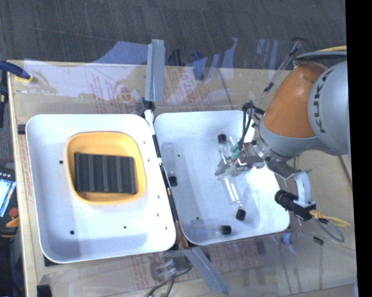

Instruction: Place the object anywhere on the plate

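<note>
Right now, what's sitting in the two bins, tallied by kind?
Yellow plate with dark ridged insert, left bin: 1
Clear bottles with black caps, right bin: 3 that I can make out, one below the gripper, one by the left wall, one near the front
Total: 4

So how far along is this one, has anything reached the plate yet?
Nothing looks done: the yellow plate in the left bin carries a dark ridged insert and no placed object. The gripper is down in the right bin over a clear tube-like object. Grasping, carrying across and placing all remain.
</note>
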### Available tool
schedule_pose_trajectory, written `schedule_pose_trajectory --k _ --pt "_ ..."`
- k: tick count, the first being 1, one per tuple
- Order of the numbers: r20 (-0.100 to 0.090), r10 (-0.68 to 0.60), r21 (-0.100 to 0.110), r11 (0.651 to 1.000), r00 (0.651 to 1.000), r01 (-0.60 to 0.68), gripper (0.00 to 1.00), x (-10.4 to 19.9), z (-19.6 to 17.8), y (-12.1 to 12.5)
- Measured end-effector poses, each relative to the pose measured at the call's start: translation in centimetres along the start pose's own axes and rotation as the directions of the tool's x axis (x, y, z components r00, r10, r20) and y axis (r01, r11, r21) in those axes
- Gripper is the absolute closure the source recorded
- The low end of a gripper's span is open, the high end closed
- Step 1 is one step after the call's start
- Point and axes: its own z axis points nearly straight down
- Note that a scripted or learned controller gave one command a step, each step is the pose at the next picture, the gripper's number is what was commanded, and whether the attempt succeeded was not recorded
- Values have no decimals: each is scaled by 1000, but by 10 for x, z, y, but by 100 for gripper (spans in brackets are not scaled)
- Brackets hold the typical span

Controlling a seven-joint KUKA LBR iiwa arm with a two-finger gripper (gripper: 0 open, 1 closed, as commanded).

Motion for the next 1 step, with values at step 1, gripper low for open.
schedule_pose_trajectory --k 1 --pt "0 0 0 1000 1000 0 0 0 0 0"
